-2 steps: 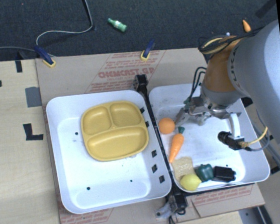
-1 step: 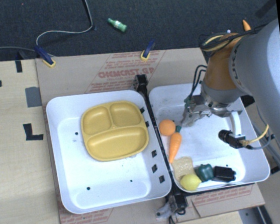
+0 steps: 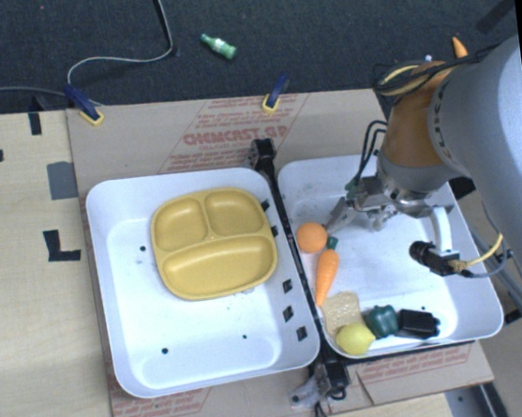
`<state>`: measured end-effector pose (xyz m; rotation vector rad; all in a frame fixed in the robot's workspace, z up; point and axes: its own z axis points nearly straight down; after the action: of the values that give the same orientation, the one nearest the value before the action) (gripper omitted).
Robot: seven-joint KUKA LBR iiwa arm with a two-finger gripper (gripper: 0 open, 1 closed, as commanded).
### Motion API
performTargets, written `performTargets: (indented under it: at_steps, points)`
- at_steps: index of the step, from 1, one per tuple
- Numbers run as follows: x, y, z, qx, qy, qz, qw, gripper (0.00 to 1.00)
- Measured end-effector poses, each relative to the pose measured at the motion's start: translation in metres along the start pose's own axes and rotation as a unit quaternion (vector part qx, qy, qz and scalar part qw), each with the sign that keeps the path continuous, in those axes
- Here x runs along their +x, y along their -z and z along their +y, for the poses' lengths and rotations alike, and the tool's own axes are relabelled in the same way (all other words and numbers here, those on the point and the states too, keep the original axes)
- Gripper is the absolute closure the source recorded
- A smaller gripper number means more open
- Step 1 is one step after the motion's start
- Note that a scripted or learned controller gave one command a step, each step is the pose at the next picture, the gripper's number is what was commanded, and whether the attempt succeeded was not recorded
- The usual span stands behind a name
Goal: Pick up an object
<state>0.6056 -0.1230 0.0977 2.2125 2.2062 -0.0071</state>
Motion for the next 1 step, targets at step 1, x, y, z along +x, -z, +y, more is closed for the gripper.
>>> performTargets:
  at_steps: [1]
  points:
    - [0.0191, -0.0105, -0.0467, 0.002, 0.000, 0.005, 1.0000, 0.00]
